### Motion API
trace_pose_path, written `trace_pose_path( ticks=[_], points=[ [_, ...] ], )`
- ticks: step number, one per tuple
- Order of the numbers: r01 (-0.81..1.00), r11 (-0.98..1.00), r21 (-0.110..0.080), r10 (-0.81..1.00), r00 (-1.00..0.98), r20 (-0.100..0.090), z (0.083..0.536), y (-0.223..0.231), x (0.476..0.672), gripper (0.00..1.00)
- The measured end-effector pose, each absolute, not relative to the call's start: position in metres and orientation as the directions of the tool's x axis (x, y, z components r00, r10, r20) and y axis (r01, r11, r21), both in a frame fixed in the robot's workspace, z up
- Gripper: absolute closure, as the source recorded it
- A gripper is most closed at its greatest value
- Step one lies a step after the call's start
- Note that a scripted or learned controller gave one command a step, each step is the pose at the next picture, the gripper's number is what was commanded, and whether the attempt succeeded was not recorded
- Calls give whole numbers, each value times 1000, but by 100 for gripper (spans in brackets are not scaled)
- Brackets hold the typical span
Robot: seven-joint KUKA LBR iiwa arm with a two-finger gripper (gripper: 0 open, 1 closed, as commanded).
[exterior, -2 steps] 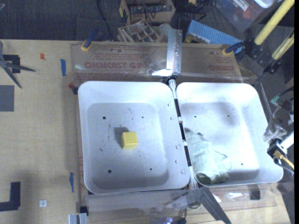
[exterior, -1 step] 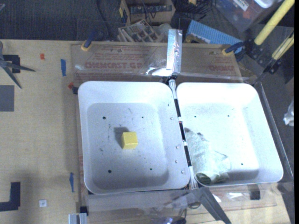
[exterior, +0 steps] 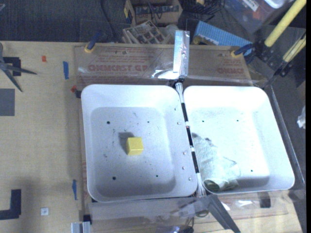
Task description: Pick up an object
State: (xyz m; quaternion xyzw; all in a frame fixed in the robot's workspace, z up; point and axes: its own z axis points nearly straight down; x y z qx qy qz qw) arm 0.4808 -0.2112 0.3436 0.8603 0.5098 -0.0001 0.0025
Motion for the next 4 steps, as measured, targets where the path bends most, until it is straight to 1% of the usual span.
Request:
trace_pose_path(
  ticks=[1,2,3,4],
  points=[
    [999,51,0,999,-51,0,189,-180,513,100],
    [945,328,5,945,-328,-6,253,-221,546,100],
    [802,598,2,802,-598,-2,256,-225,487,100],
    [986,167,4,986,-167,-4,248,-223,530,100]
  ],
)
